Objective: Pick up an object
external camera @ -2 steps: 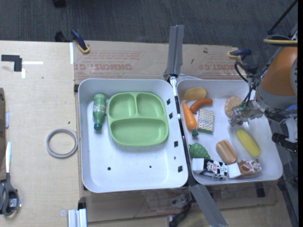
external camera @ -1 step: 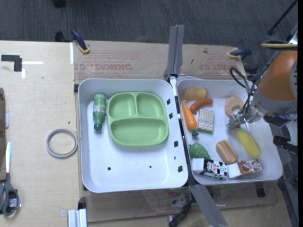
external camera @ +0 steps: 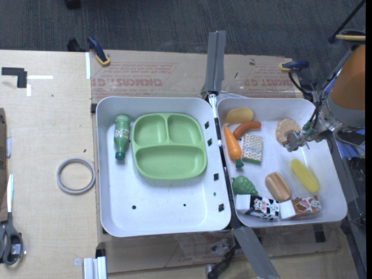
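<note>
The grey arm with its orange band reaches in over the right rim of the right white bin (external camera: 331, 156), and its small metal gripper (external camera: 294, 139) hangs just inside that rim, at the lower edge of a round tan cookie-like piece (external camera: 286, 129); whether it is open or closed cannot be told (the tip is small and blurred). The toys crowd this bin: a yellow bun-shaped piece (external camera: 239, 115) near the far left corner, a reddish sausage (external camera: 247, 127) just below it, an orange carrot (external camera: 232, 144) along the left wall, and a pale checked wafer block (external camera: 253, 149) beside the carrot. A yellow corn cob (external camera: 304, 175) lies toward the right wall, a brown hot-dog bun (external camera: 278, 186) sits near the middle, and green broccoli (external camera: 244, 185) rests against the left wall. Along the near edge stand a black-and-white cow-patterned carton (external camera: 260, 206) and a brown printed box (external camera: 304, 205). Bare floor shows in the middle of this bin, between wafer and corn. The left white bin (external camera: 157, 214) holds a green divided plate (external camera: 170, 145) and a green bottle (external camera: 121, 136) by its left wall, with its near half open.
</note>
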Controlling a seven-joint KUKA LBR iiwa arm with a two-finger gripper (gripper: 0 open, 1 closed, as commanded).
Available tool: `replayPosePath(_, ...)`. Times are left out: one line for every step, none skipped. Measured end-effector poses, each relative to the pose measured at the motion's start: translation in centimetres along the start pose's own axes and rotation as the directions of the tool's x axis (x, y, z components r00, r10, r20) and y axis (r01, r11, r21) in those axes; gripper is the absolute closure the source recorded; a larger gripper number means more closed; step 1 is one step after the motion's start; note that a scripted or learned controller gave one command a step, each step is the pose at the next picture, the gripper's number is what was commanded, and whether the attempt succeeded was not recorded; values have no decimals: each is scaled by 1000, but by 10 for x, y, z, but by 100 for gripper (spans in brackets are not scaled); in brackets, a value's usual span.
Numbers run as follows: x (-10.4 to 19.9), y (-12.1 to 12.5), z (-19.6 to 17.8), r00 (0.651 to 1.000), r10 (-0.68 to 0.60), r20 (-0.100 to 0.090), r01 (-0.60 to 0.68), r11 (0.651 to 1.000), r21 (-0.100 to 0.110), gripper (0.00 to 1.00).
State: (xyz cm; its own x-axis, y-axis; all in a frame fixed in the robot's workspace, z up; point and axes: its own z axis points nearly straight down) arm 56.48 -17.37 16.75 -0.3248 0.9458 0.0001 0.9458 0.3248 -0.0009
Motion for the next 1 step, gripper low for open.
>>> replayPosePath(0, 0, 0, 1000, 0, 0, 0, 1000, 0, 0)
